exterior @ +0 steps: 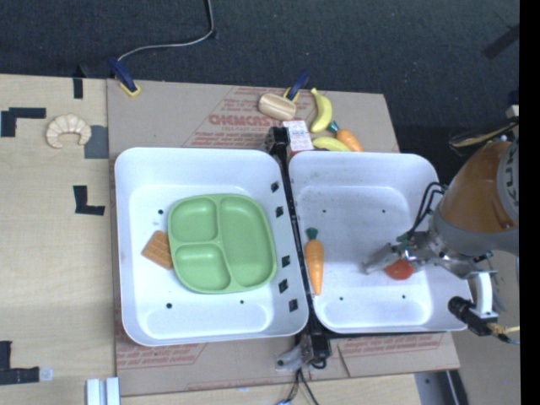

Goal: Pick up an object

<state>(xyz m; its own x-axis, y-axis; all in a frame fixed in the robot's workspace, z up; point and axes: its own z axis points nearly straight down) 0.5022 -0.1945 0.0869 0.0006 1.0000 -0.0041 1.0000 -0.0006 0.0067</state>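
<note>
Tomato [400,269] — small, red, round — sits under the claw [381,263].

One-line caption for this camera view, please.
Pincer reaches a small red object in the right bin; carrot lies nearby.

A robotics lab bench is showing here, with two white bins [135,226] sitting on taped cardboard [219,121], toy food [329,125] lying behind them and a cable [198,24] trailing across dark carpet.
</note>
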